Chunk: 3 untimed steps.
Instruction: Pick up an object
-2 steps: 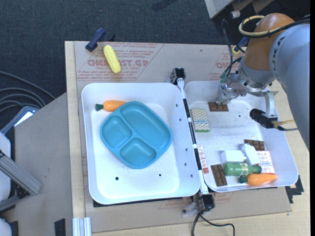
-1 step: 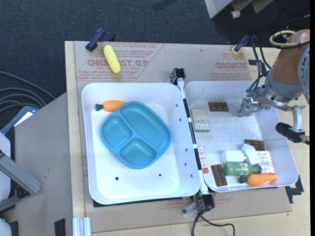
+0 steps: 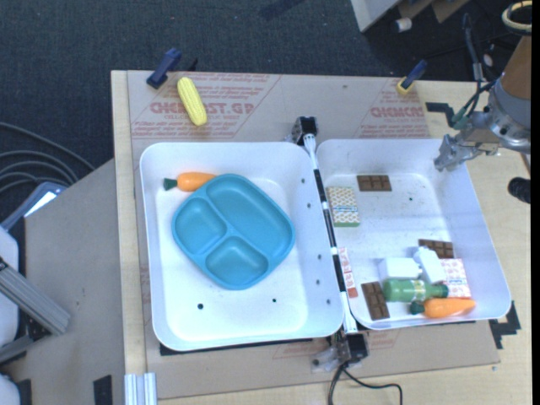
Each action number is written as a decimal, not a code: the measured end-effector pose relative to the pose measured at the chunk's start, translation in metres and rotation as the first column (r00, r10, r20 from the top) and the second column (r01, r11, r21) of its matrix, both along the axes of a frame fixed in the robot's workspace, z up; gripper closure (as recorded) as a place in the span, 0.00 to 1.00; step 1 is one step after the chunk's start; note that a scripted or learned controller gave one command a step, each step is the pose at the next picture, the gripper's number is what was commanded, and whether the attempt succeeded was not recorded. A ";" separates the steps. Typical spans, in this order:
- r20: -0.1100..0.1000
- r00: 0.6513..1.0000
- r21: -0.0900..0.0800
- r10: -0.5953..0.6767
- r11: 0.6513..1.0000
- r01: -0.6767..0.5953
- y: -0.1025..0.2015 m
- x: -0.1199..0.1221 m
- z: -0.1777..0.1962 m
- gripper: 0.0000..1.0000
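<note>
Down at the front of the right bin [image 3: 485, 234] is where most of the stuff sits: an orange carrot [image 3: 449, 308] right by the front wall, a green bottle [image 3: 413, 290] touching it just behind, and a small heap of white packets [image 3: 426, 268] behind that. I can also see a brown chocolate bar [image 3: 374, 300] lying flat near the front-left corner, another one [image 3: 436, 247] behind the heap, and a third [image 3: 374, 183] toward the back of the same bin. A pale patterned packet [image 3: 342, 206] lies along its left wall.

On my feed the left bin [image 3: 164, 310] has a blue divided plate [image 3: 233, 230] roughly in the middle, with a second carrot [image 3: 190, 180] touching its back-left rim. A yellow corn cob [image 3: 191, 101] is lying on the bench [image 3: 253, 108] behind that bin, outside of it.

End effector [image 3: 451, 154] is hovering over the back-right corner of the right bin, well apart from the front heap. Nothing's between its fingers as far as I can make out, but it's too small and blurry for me to tell whether they're spread or pressed together.
</note>
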<state>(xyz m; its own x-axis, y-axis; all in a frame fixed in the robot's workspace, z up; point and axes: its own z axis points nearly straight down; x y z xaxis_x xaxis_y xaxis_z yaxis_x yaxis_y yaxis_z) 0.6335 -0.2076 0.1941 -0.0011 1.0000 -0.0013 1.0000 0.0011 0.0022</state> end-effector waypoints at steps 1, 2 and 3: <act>-0.002 1.000 0.001 0.000 1.000 0.000 0.000 0.000 -0.001 0.00; -0.006 1.000 0.003 0.000 1.000 0.000 0.061 0.015 -0.085 0.00; -0.001 1.000 0.002 0.000 1.000 0.000 0.085 0.033 -0.110 0.00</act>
<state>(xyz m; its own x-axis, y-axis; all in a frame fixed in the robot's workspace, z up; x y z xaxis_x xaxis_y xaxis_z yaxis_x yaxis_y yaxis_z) 0.6666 -0.1222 0.0846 -0.0008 1.0000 0.0002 1.0000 0.0008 0.0007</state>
